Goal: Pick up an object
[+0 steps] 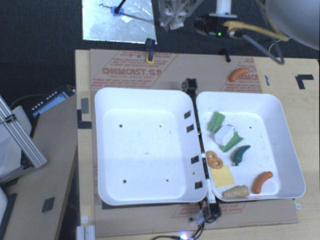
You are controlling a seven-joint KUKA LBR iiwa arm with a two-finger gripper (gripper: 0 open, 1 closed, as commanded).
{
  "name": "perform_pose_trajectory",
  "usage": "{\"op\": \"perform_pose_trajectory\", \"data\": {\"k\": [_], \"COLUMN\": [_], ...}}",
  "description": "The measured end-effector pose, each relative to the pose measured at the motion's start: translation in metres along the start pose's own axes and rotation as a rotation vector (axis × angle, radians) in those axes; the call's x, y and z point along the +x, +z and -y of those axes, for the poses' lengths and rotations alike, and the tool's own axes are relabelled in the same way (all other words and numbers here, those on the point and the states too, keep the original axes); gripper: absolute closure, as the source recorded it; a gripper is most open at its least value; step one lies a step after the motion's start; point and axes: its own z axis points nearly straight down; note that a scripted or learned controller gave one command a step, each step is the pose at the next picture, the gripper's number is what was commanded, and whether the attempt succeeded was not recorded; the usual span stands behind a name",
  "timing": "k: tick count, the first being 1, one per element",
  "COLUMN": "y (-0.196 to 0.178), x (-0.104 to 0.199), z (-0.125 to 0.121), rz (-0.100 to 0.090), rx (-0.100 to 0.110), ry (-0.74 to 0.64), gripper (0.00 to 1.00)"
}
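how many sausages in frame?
2. One orange-red toy sausage lies in the right white bin, near its front right corner. The other orange sausage lies on the cardboard behind that bin.

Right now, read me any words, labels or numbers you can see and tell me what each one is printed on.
"CHEMCAST GP": red print on the brown board under the bins, above the left bin; the last letters are a best reading.
Smaller red print under it, and more on the board by the loose sausage: too blurred to read.
Buttons on the handheld device at left: too small to read.
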Motion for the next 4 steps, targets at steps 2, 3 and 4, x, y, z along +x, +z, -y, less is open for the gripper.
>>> {"op": "perform_pose_trajectory", "data": {"k": [2, 3, 4], "y": [0.001, 0.000, 0.000], "x": [-0.003, 0.008, 0.012], "z": [-0.033, -0.006, 0.019], "rz": [0.002, 0.000, 0.000], "rx": [-0.004, 0.000, 0.000], "ry": [0.007, 0.002, 0.002], "gripper": [1.00, 1.00, 1.00]}}
